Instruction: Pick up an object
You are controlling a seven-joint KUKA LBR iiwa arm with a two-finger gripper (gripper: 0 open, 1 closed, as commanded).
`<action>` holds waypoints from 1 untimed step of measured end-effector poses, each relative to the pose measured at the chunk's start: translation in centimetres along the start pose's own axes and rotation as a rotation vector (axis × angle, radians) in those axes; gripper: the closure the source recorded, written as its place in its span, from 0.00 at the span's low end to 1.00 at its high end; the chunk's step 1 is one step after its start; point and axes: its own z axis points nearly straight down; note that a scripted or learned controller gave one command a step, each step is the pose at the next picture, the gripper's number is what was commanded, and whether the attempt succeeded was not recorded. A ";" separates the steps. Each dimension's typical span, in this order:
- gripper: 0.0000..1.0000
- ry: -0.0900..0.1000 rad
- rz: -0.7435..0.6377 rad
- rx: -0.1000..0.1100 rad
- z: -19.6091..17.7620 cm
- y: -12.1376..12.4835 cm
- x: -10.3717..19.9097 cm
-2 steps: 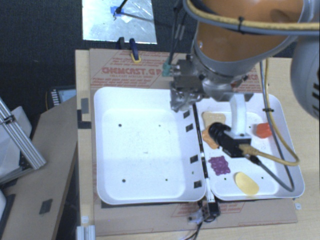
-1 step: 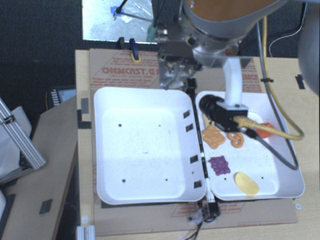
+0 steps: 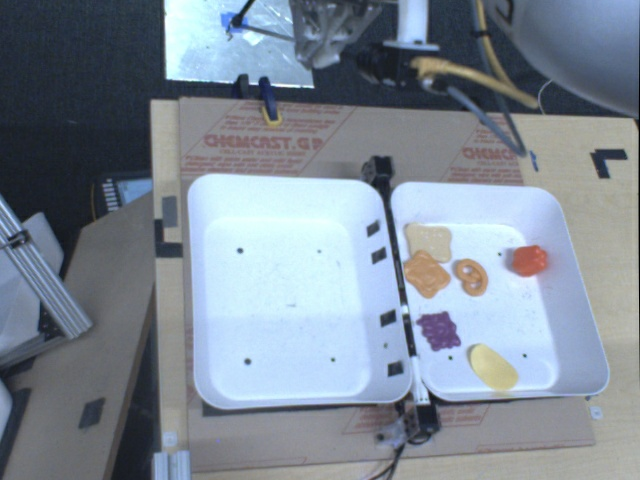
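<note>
The gripper [image 3: 322,43] hangs at the far edge, cut off by the frame. Six small food pieces lie in the right bin [image 3: 570,313], including a red piece [image 3: 529,260] far right.

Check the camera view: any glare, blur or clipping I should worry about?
Camera view: the bins are bright, near-clipped white with soft shadows only; the items stay readable, e.g. the red piece; the gripper at the top edge is blurred; the foil sheet glares.
</note>
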 end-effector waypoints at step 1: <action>1.00 -0.003 0.000 0.014 0.2 -5.6 -4.4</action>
